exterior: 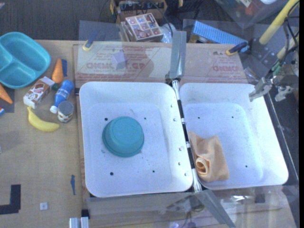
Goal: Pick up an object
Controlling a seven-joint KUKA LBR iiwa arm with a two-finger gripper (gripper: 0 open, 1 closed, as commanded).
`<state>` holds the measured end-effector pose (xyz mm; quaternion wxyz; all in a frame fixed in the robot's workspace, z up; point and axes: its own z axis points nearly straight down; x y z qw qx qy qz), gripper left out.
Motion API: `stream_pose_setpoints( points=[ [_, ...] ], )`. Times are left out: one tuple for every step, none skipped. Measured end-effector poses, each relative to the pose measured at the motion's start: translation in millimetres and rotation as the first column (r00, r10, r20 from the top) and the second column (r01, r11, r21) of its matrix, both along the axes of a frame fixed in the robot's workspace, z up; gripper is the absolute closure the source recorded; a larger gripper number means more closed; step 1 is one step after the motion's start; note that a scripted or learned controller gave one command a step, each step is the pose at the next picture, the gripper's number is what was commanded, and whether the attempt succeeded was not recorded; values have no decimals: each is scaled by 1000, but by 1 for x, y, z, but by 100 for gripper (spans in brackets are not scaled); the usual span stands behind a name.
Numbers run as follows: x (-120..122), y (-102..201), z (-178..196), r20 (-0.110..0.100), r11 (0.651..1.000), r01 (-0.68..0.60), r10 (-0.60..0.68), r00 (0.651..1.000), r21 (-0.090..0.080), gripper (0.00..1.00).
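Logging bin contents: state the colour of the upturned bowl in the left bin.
Teal bowl, camera view.

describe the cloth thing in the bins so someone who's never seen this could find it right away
Start at the two white bins side by side and take the right bin. In its near left corner, against the divider between the bins, lies a crumpled tan cloth with one end rolled up. It is soft and beige, unlike the round teal bowl upside down in the left bin.

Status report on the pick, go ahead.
Gripper at right bin's far right edge, holding nothing. Teal bowl upside down in left bin; tan cloth in right bin. Nothing blocking either.
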<state>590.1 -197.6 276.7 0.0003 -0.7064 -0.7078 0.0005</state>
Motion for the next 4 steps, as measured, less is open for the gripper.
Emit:
stream_pose_setpoints(
  points=[
    [37, 69, -109, -1, 998, 63, -63, 998, 0, 0],
    [-22, 67, -189, 9, 1000, 23, -23, 1000, 1, 0],
    [-68, 75, -189, 9, 1000, 30, -30, 1000, 1, 0],
    [-73, 102, -188, 13, 993, -117, 117, 993, -4, 0]
  ],
)
